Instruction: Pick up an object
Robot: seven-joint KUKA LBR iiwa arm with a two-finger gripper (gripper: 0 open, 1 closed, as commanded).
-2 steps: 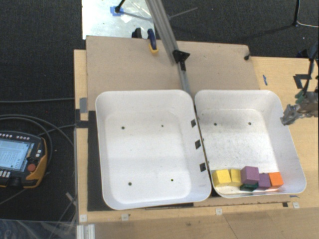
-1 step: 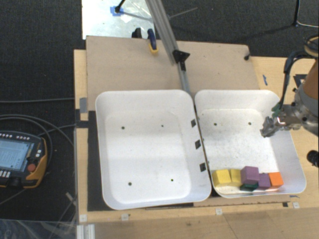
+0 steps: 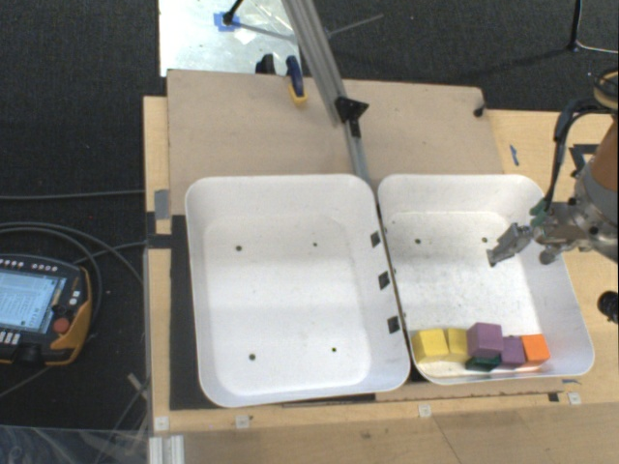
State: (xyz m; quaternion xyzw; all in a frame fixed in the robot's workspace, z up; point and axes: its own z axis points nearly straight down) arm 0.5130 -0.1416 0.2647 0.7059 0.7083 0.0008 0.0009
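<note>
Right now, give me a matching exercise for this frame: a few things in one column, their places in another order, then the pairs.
Things:
1. orange block
2. yellow blocks
3. gripper
4. pendant

Places:
A. off the bench, at the view's left edge
B. over the right bin, near its right wall
C. right end of the row along the right bin's near wall
D. left end of that row

Pairs: 1-C, 2-D, 3-B, 4-A

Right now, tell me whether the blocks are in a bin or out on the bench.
In: the blocks sit along the right bin's near wall.
</note>
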